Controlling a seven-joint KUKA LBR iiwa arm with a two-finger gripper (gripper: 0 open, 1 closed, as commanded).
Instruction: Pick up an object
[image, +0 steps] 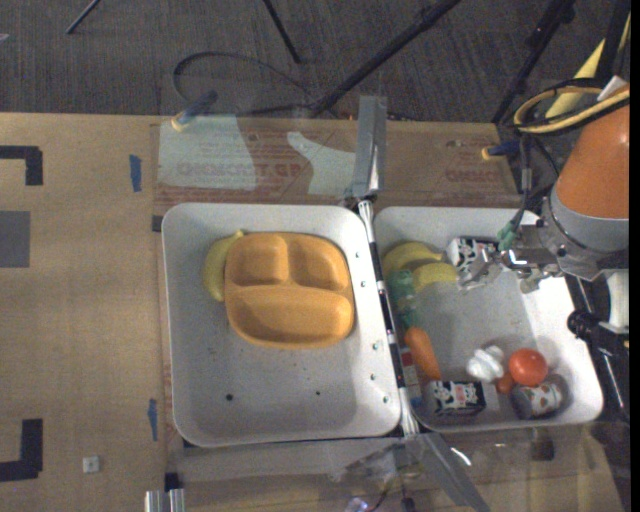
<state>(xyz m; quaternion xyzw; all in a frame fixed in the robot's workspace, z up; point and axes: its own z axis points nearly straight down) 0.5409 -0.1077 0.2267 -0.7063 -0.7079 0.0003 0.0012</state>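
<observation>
My gripper (478, 266) hangs over the upper middle of the right bin (570, 330), reaching in from the right below the arm's orange band. A small black-and-white patterned carton (461, 248) sits right at its tip, touching or just beside it; I cannot tell whether it is held. To the gripper's left lie two yellow fruits (418, 266) and a green item (401, 290).
Along the right bin's front are an orange carrot (424, 352), a second cow-patterned carton (460, 396), a white piece (486, 363), an orange-red ball (527, 366) and a can (537, 399). The left bin (200, 380) holds an orange divided plate (289, 288) over a yellow banana (214, 268).
</observation>
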